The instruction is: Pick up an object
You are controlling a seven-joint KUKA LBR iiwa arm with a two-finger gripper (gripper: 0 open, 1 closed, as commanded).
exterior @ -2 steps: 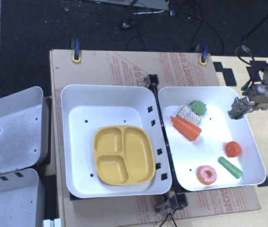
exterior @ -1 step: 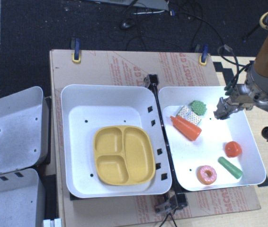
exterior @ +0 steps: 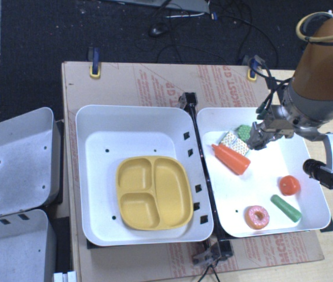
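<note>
The right bin (exterior: 313,175) holds an orange carrot-shaped toy (exterior: 231,158), a small patterned white block (exterior: 235,141), a green piece (exterior: 244,131), a red tomato-like ball (exterior: 289,185), a green cylinder (exterior: 286,208) and a pink frosted donut (exterior: 257,217). My gripper (exterior: 257,141) hangs low over the bin's back left part, right beside the green piece and the patterned block. Its fingertips are dark and point down-left; nothing is visibly held between them.
The left bin (exterior: 96,134) bears a yellow divided plate (exterior: 154,192). A black divider (exterior: 200,163) runs between the bins. The arm's big orange and grey body (exterior: 322,57) overhangs the right bin's back right corner. White trays (exterior: 13,157) lie off the bench at left.
</note>
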